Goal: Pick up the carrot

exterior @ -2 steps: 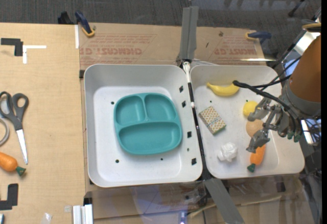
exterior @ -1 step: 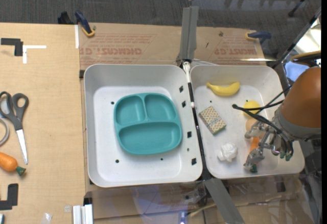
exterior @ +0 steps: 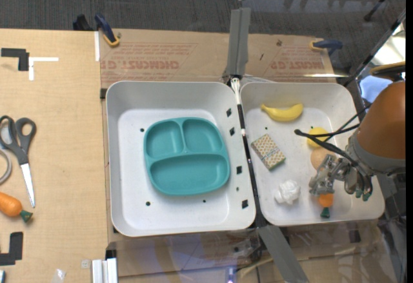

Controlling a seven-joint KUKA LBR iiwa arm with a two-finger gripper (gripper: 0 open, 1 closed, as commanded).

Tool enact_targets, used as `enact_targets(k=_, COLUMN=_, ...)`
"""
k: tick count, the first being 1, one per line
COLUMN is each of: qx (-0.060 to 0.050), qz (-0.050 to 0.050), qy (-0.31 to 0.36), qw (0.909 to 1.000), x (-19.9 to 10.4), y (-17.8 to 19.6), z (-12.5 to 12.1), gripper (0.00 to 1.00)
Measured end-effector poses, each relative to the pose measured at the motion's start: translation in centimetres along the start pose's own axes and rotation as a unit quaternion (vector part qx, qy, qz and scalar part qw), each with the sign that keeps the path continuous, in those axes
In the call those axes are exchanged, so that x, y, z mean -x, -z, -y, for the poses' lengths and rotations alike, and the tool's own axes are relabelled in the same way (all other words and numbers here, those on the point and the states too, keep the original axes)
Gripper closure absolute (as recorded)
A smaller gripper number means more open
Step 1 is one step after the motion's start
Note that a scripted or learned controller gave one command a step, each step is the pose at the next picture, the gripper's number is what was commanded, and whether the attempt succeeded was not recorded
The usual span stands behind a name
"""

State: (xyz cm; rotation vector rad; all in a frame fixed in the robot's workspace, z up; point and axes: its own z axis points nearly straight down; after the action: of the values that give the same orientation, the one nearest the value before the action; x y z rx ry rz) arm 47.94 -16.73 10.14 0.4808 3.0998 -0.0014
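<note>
At near wall, right bin [exterior: 287, 218]: carrot [exterior: 326, 199], orange body, green tip nearest.
Long axis: near-to-far, thick end running under the gripper.
Just behind and above: gripper [exterior: 327, 178], low over the carrot's far end.
Grasp state: cannot tell; no hold confirmed.
Likely approach: short straight drop, closing across the axis.
Farther back: banana [exterior: 282, 111], well apart.

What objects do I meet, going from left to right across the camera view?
Carrot on the bench → scissors → teal plate → patterned sponge → crumpled white object → gripper
</note>
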Motion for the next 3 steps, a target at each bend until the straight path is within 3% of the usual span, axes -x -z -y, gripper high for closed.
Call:
enact_targets(k=1, qx=0.0, qz=-0.002, qy=-0.05, qw=0.9987, x=-1.9, y=7.9, z=-5.8, gripper=1.0)
enact_targets(k=2, qx=0.001, qz=0.0, qy=0.079, qw=0.9969, x=-2.7, y=15.0, z=-11.1, gripper=1.0)
enact_targets(k=3, qx=0.001, qz=0.0, qy=0.196, qw=0.9806, x=-1.7, y=23.6, z=-5.6, gripper=1.0)
